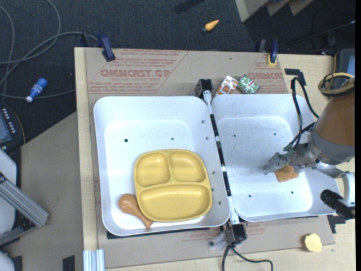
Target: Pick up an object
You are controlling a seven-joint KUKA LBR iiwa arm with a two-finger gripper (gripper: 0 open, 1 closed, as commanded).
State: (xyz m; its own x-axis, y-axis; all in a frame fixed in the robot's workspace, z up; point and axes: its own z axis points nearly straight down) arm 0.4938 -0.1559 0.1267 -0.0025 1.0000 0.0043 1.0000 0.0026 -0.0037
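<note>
Orange-brown and small, the object (pixel 287 174) lay on the floor of the right bin (pixel 248 145), toward four o'clock from that bin's middle and not far from its right wall; my claw (pixel 282 165) was down over it, grey fingers spread toward nine o'clock, with the piece showing just beneath and beside them at about five o'clock from the tips. How wide my fingers stood I could not tell, for they blurred together against the white plastic; nor could I tell whether the piece sat between them or merely under them, so I claimed no hold on it.

By my judgement the step in hand was the grasp itself: the descent looked finished, the lift not yet begun. The next move called for a firm closing squarely about the piece, then a straight rise clear of the bin wall; if the tips lay off to one side, I would only nudge it along the floor.

In the left bin (pixel 113 151), well apart at nine o'clock from me, a yellow divided tray (pixel 172 185) rested with a tan drumstick toy (pixel 132 206) touching its edge at eight o'clock; small packets (pixel 240 85) lay on the cardboard at twelve o'clock beyond my bin; a yellow lump (pixel 312 242) sat on the bench at five o'clock.
</note>
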